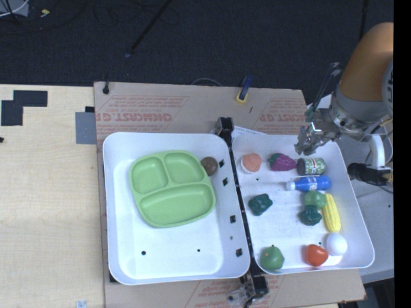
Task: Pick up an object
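Observation:
The right bin (359,223) holds several small toy foods: a pink round piece (251,163), a purple grape bunch (282,162), a small can (311,166), a blue bottle (310,184) lying on its side, a dark green piece (260,204), a green pepper (313,199), a dark green broccoli piece (310,215), a yellow corn cob (331,213), a white egg (336,243), a red tomato (315,255) and a green apple (271,258). My gripper (307,142) hangs over the bin's far edge, just above the can and right of the grapes. Nothing shows between its fingers.
The left bin (122,236) holds a green divided plate (172,188) and a small brown ball (209,165) by the divider. A black clamp strip (234,197) runs between the bins. A blue and yellow clip (243,90) lies on the cardboard behind.

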`<state>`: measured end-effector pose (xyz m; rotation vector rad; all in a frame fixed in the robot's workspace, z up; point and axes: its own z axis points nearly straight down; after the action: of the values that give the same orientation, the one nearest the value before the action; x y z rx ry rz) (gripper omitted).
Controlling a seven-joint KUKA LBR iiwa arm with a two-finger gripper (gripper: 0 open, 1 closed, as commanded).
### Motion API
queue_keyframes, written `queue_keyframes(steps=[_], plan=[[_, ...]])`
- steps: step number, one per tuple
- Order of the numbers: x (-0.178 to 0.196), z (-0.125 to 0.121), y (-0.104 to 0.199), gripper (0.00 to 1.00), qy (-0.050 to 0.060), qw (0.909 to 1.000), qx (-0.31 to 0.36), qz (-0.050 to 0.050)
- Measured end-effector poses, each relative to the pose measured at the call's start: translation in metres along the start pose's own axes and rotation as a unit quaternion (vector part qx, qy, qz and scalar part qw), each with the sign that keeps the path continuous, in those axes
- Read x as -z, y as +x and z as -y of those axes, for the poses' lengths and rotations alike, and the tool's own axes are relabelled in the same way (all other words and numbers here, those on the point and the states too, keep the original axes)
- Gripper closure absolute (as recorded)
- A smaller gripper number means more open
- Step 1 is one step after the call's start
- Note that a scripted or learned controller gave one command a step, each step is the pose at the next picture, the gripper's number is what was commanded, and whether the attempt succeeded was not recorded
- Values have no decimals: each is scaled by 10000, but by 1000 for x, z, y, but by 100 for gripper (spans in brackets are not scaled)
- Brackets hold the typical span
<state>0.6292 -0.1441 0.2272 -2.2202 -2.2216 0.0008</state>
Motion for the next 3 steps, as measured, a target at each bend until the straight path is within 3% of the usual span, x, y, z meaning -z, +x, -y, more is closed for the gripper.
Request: queue_keyframes(steps=[3], plan=[[4, 94, 137, 100, 20, 10000, 11, -13]])
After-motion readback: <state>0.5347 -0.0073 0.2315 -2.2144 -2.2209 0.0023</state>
